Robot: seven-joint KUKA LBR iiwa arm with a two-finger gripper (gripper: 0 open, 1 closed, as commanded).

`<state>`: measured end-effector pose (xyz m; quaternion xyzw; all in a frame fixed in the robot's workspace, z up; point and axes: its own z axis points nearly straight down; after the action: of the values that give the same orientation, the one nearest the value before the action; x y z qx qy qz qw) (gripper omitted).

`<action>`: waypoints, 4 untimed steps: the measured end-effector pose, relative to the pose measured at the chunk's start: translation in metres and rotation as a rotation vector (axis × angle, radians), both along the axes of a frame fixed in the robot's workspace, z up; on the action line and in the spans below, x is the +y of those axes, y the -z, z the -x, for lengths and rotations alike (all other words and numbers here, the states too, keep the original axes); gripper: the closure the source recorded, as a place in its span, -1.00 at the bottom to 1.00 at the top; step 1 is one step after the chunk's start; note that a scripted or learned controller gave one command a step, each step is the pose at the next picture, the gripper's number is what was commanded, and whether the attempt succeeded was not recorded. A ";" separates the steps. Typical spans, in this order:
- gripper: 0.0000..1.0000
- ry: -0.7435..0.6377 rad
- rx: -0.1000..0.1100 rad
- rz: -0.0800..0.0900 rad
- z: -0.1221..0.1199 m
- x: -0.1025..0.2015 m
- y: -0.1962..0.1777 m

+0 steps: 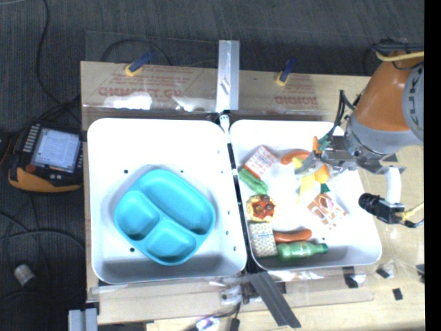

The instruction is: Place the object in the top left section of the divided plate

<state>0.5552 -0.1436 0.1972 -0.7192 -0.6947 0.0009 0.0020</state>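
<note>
Turquoise plastic marks the divided plate (164,216), which lies tilted in the left bin (103,140), its three sections bare. No one object stands out as the task's thing; the toy food all lies in the right bin (358,250), well apart from the plate. The surface (172,85) is pale wood with a clear sheet clipped over its far edge, and it stands on dark carpet with black cables and a small screened device (48,154) at the left. In the right bin lie a red-and-white carton (260,161), a green vegetable (252,181), a round red-and-yellow piece (260,207), a patterned block (262,238), a sausage (292,236), a green bottle (300,252), another small carton (326,209) and an orange piece (295,157). The grey arm with its orange band (387,102) reaches in from the right, and the claw (317,165) hangs low over yellow items near the bin's far side; whether it grips anything, I cannot tell.
</note>
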 end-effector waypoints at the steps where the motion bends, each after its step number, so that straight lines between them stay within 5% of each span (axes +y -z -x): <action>1: 1.00 -0.001 0.004 -0.001 0.000 0.000 -0.007; 2: 1.00 0.198 0.003 0.001 0.055 0.020 0.086; 4: 1.00 0.197 0.014 -0.001 0.056 0.021 0.073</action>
<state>0.4992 -0.1228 0.1245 -0.7841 -0.6206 0.0053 0.0073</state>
